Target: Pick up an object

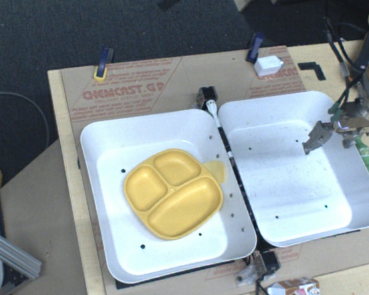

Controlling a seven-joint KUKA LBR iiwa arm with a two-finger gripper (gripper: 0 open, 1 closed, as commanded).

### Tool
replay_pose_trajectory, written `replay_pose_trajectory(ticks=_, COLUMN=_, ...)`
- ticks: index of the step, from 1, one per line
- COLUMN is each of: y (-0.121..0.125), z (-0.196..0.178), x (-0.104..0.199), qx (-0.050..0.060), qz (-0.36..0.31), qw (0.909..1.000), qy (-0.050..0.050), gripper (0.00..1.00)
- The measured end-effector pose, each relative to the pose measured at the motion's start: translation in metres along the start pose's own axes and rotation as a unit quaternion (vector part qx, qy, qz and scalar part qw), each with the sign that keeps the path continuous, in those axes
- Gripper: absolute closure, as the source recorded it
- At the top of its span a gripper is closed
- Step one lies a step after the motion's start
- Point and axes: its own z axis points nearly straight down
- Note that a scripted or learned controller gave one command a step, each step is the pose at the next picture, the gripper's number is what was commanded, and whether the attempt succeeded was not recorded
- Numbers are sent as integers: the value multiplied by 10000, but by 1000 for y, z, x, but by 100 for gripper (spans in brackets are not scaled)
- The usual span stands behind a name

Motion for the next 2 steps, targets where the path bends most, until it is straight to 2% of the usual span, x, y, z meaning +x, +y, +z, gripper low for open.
replay_pose_trajectory(ticks=1, y=-28, z=-108, x=50, qx=-27, qz=-24, qw=10000, qy=-2, gripper=0)
replay_pose_trajectory(ticks=2, y=-42, z=-217, x=131, qx=-75, qz=-54, qw=10000, qy=9, gripper=0)
